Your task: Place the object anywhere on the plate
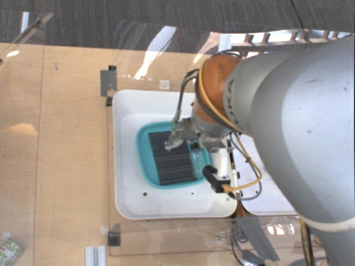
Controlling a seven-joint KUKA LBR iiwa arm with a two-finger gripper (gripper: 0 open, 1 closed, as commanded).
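A teal, rounded-square plate (145, 159) lies in the left white bin (127, 198). A dark, ribbed rectangular object (173, 162) lies flat on the plate and covers most of its middle. My gripper (174, 138) hangs over the plate's upper right part, just above the object's far end. The wrist and its orange band (213, 85) hide the gripper's top. Whether it touches the object cannot be made out. The arm covers the plate's right edge.
The large grey arm (294, 132) covers most of the right bin (272, 206) and the left bin's right wall. Cables (244, 182) loop down beside the wrist. Black clamps (108, 81) stand at the left bin's corners. Bare wooden bench (55, 148) stretches to the left.
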